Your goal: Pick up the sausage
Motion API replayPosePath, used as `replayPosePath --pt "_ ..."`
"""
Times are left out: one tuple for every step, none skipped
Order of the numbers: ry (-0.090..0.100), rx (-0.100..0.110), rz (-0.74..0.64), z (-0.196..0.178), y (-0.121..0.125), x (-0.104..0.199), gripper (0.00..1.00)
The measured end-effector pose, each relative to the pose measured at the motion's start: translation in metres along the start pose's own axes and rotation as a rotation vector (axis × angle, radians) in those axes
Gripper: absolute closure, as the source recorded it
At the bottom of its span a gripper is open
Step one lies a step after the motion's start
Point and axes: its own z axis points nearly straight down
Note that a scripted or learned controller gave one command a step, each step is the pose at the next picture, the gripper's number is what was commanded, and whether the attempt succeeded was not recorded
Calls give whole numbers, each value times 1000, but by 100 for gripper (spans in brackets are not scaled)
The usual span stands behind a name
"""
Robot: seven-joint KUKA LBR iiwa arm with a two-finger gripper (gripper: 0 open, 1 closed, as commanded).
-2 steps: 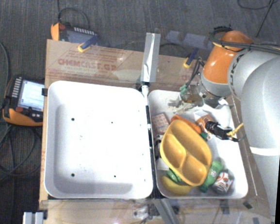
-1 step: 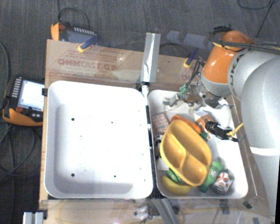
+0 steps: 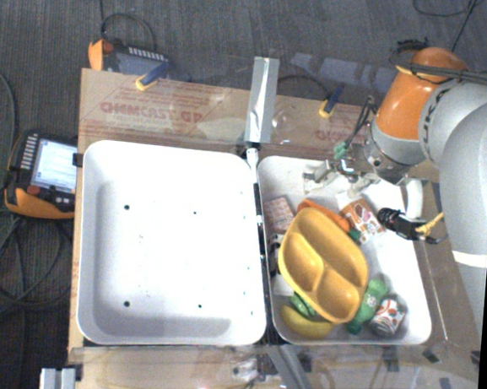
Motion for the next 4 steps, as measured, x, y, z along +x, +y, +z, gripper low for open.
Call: replayPosePath --pt "1 0 -31 -77 1 21 0" --pt "-2 -9 80 42 -39 17 0" --pt "-6 -20 62 41 -85 33 0" --pt "-2 -9 243 42 -30 27 0"
